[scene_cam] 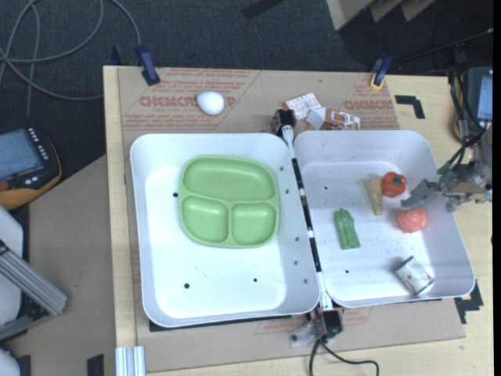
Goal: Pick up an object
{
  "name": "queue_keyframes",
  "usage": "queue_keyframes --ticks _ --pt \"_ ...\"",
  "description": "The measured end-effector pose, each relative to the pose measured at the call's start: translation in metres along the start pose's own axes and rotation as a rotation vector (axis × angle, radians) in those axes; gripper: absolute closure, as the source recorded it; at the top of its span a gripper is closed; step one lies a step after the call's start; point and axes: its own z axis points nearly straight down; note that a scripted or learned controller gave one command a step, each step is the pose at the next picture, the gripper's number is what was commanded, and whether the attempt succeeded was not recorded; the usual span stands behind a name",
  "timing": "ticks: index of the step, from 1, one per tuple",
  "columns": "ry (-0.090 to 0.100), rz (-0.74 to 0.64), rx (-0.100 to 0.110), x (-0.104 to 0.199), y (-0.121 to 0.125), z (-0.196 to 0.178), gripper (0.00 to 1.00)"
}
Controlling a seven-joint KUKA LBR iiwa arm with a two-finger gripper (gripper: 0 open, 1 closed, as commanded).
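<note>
The right bin holds several small objects. A red-orange tomato-like piece lies beside a beige stick. A pink-red ball sits near the right wall. A green block lies near the middle, and a small silver-white piece sits at the front right. My gripper reaches in over the right rim, its tip just above the pink-red ball and right of the tomato-like piece. Nothing is visibly held.
The left bin holds a green divided plate. Behind the bins lie a white egg-shaped object and some crumpled wrappers. Blue clamps grip the board's back edge.
</note>
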Motion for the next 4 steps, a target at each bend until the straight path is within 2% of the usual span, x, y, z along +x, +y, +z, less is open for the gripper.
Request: queue_keyframes --ticks 1,2,3,4 --pt "0.006 -0.005 -0.006 -0.015 0.061 0.11 0.0" --pt "0.001 -0.002 -0.002 0.035 0.104 0.113 0.0" --pt "0.001 -0.001 0.0 0.118 0.05 0.013 0.0" --pt "0.001 0.001 0.0 0.102 0.029 0.114 0.0"
